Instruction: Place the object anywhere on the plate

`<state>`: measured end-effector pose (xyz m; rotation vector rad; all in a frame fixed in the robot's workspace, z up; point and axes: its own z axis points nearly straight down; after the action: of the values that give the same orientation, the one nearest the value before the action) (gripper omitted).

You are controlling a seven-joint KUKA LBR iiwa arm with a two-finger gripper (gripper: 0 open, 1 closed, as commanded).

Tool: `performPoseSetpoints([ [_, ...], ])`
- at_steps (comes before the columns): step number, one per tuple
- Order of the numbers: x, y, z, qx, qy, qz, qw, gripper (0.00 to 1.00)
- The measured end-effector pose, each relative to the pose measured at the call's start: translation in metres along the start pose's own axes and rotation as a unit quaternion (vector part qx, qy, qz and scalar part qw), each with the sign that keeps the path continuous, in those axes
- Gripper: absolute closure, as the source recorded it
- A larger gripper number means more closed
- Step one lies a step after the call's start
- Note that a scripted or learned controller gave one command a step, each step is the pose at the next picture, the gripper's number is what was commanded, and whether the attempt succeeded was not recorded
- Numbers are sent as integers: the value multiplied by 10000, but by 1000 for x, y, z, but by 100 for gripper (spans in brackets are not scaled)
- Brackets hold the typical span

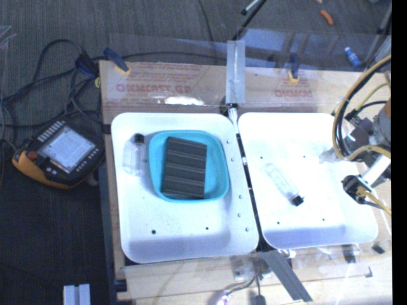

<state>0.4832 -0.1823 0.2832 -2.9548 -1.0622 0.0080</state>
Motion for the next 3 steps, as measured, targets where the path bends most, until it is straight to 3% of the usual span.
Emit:
performPoseSetpoints([
  [1, -11, 36, -69, -14, 2, 244, 9997, 0],
  [2, -27, 33, -42, -9, -7, 562, 9984, 0],
  [3, -26, 32, -41, -1, 6, 973, 9953, 0],
])
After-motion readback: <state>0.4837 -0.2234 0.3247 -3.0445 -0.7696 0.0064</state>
